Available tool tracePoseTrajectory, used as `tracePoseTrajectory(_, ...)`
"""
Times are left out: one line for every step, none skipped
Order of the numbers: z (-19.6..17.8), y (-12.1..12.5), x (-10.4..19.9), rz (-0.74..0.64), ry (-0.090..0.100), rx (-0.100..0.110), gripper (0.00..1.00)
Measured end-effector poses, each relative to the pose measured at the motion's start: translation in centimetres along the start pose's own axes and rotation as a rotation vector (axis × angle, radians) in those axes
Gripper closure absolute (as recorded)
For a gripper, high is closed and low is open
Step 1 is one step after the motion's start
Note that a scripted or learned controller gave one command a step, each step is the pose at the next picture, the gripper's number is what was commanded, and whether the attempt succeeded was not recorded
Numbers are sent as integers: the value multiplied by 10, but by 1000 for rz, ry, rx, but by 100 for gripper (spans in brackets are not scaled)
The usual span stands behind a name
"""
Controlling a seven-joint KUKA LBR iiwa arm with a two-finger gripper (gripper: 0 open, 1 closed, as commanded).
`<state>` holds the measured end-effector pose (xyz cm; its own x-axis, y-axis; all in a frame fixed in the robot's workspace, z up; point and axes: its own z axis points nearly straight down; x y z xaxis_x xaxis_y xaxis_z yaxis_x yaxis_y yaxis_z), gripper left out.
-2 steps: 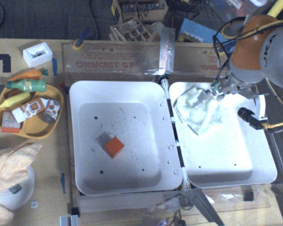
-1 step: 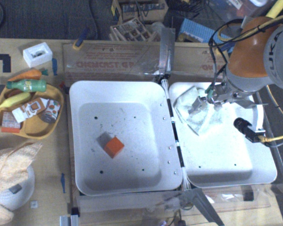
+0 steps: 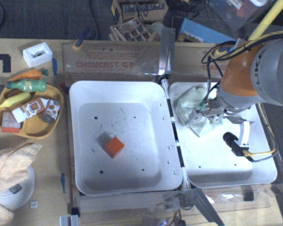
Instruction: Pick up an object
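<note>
orange block; pincer hidden.

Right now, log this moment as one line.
arm: over right bin | gripper: at crumpled white cloth | orange block: left bin

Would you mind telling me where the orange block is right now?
The orange block lies in the left bin, a little below and left of its middle, beside a small grey patch, far from the gripper over the right bin.
</note>
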<state>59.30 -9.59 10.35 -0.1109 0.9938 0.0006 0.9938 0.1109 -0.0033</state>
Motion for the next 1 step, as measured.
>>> tracePoseTrajectory(13, 31, -4, -41, -4, -11, 0)
